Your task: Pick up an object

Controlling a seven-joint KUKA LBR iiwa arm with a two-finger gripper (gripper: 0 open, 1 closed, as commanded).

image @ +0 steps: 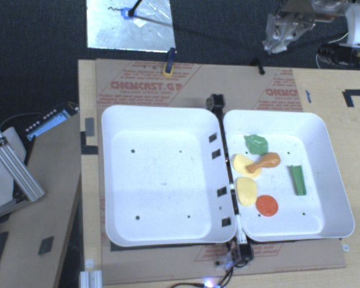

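Objects for picking sit in my right bin (324,221): a leafy green piece (256,143) at 12 o'clock, an orange drumstick shape (264,161), two smooth yellow lumps (246,191), a flat red disc (266,205) at 6, a green stick (297,180) at 3. Gripper (277,41) hangs beyond the bench (jaws: cannot tell).

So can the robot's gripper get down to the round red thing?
Probably yes. The gripper hangs above the bench beyond the right bin, and the round red thing lies flat and uncovered there, just beside a yellow piece, which might crowd the fingers.
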